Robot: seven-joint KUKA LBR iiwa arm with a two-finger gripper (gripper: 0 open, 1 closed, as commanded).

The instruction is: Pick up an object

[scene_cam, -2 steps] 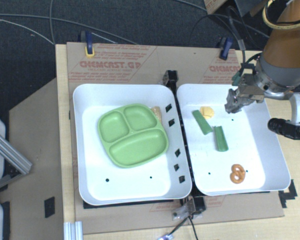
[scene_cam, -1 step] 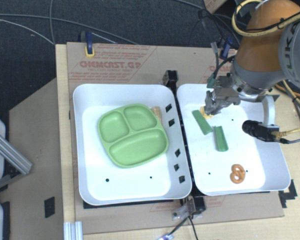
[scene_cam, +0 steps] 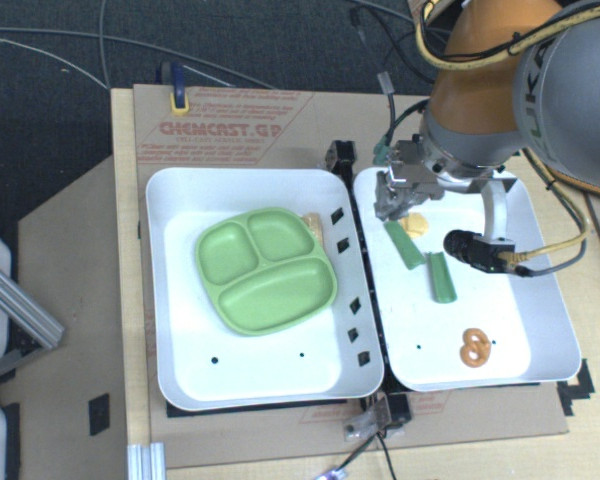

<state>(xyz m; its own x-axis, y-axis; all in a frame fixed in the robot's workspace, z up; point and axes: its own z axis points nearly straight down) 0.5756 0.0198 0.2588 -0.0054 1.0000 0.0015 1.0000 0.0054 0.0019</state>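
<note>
Bins sat side by side; inside the right bin (scene_cam: 550, 353) the gripper (scene_cam: 395, 206) hovered at the far left corner, its state impossible to tell. Just nearer lay a green stick (scene_cam: 404, 245) beside a yellow piece (scene_cam: 416, 225); descending squarely astride one looked wisest.

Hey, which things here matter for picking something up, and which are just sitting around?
Job:
two-finger gripper
two green sticks
small yellow piece
brown pretzel
right white bin

Lying about:
green divided plastic plate
left white bin
</note>
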